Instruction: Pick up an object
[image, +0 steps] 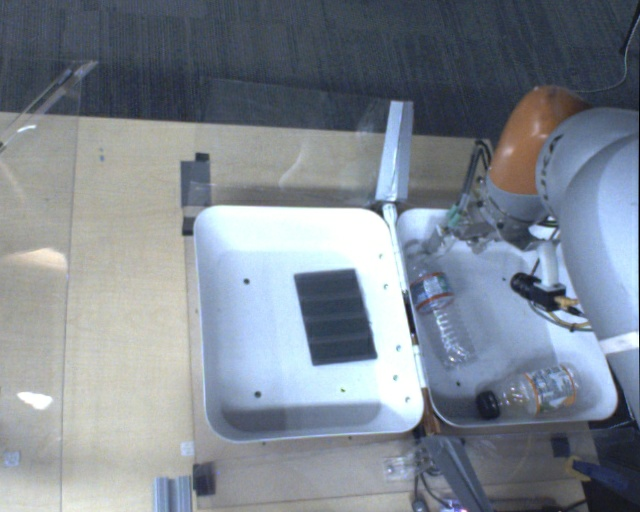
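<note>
A clear plastic bottle (441, 316) with a blue-and-red label lies along the left wall of the right bin (500, 268). A second clear bottle (528, 392) with a black cap lies at that bin's front. A black ridged rectangular pad (335, 316) lies flat in the middle of the left bin (232, 300). My gripper (456, 228) hangs low over the far left corner of the right bin, just beyond the top of the first bottle. Nothing is visibly held in it.
The grey arm with its orange band (530, 140) covers the right bin's far right side. A black cable piece (540, 292) hangs off the arm over the bin. A metal post (394, 150) stands behind the bins' shared wall.
</note>
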